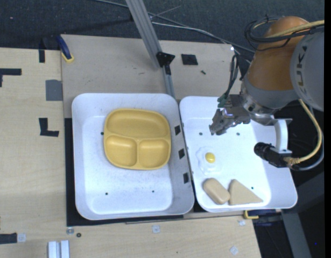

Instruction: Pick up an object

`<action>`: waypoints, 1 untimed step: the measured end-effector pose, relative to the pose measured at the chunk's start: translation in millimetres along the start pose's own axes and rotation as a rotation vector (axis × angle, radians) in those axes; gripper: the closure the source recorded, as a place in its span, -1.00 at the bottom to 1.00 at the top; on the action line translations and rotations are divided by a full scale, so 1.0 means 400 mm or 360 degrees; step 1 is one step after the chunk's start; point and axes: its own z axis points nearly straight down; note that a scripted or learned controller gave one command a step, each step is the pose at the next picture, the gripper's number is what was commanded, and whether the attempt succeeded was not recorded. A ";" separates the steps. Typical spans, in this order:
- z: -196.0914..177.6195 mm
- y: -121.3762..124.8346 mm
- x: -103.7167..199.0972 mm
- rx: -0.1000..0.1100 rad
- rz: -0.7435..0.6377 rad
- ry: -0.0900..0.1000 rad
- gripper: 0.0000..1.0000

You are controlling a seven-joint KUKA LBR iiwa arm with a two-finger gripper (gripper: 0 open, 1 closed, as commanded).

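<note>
The right bin [273, 195] holds a toy fried egg [209, 158] with a yellow yolk near its middle left. A tan bread roll [215, 191] and a tan wedge-shaped slice [244, 193] lie side by side at its front. My gripper [219, 127] hangs over the back half of the right bin, above and behind the egg. Nothing shows between its fingers, and their spacing is too dark to read. A yellow divided plate [137, 138] rests in the left bin [90, 198].
A grey metal pole [145, 23] slants up from the bench behind the bins. A black clip [164, 58] sits at its base. Black tape marks and a blue-and-yellow tool [65, 48] lie on the wooden bench to the left. Cables loop at the arm's top.
</note>
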 end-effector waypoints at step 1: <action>0.004 0.036 0.109 -0.0002 0.0000 0.0000 1.00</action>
